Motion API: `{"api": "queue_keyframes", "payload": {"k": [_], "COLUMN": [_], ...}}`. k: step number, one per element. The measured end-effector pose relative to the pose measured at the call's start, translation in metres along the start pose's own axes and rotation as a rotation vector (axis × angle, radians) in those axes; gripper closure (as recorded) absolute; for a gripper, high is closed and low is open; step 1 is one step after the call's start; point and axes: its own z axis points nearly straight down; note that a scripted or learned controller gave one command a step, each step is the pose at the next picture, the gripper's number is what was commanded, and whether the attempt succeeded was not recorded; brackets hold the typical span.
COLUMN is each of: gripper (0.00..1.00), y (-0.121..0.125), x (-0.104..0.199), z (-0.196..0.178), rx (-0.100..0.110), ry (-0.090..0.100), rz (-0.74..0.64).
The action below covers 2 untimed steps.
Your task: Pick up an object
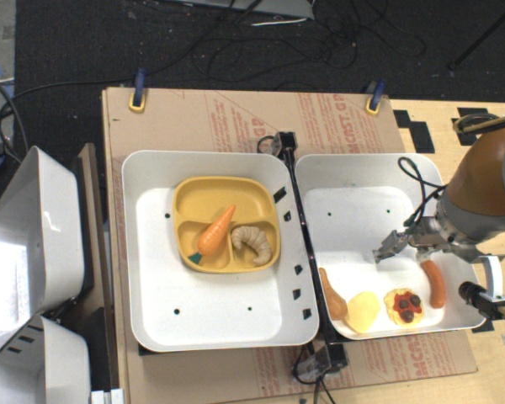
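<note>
We see the gripper (389,247) low in the right bin (353,175), holding nothing; we cannot tell its state. 4 food toys lie near: sausage (437,283), pizza (405,305). It risks closing on bare floor.

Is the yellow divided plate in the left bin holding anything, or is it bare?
Holding food: the yellow plate carries a carrot across its divider and a pale shrimp-like piece in its lower right compartment.

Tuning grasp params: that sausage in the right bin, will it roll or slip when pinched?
The sausage looks round and slim, so it probably rolls sideways if nudged. Its glossy surface suggests hard plastic, likely slippery. It lies near the bin wall and pizza toy, leaving little finger room.
</note>
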Motion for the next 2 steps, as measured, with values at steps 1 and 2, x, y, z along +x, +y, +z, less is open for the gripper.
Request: {"api": "queue_keyframes", "payload": {"k": [1,2], "gripper": [1.00,1.00], "y": [0.001,0.012], "x": [0.000,0.002], "z": [-0.013,-0.063], "rx": [-0.005,-0.010], "ry": [-0.002,-0.004], "rz": [0.000,-0.005]}}
